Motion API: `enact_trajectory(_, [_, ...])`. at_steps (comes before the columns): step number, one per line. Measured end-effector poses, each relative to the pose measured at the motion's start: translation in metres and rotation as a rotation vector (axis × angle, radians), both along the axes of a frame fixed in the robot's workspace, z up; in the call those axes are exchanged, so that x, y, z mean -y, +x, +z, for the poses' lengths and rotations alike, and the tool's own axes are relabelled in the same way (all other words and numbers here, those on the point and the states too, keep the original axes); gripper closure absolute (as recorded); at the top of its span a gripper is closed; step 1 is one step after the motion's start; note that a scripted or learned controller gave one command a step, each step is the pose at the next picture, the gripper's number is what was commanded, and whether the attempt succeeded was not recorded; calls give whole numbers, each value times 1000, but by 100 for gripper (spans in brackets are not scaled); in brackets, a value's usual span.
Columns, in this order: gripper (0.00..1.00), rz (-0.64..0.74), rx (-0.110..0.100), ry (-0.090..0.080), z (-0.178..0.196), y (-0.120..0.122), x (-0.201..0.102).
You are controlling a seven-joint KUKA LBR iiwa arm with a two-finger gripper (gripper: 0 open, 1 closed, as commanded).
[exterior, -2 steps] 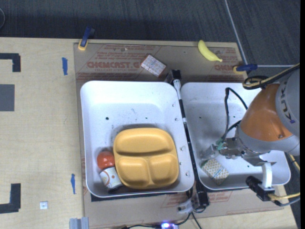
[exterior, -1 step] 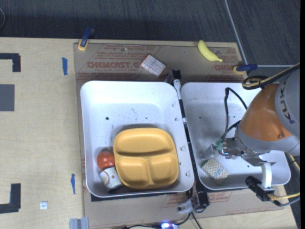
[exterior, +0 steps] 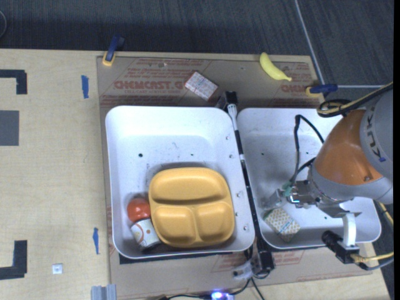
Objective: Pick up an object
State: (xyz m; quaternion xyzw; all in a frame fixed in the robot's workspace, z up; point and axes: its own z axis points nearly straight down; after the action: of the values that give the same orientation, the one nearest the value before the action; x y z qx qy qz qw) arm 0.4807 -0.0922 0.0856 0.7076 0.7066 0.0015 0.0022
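In the right bin (exterior: 269, 130) my gripper (exterior: 282, 199) hangs low near the front left corner, under the orange wrist band (exterior: 344, 158). A small checkered packet (exterior: 282, 222) lies on the bin floor directly in front of it, touching or nearly touching the tip. The left bin (exterior: 162, 127) holds a yellow compartment tray (exterior: 189, 205), turned upside down. A red and white bottle-like object (exterior: 140, 220) is wedged at that tray's left side.
Behind the bins, a yellow banana (exterior: 275, 67) and a small patterned box (exterior: 200, 85) lie on the cardboard. Blue clamps (exterior: 112, 47) hold the board's corners. A black divider rail (exterior: 240, 161) runs between the bins. Cables trail at the front right.
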Motion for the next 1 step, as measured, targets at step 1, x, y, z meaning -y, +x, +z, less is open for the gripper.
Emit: enact_trajectory(1, [0,3,0,1,0,0,3])
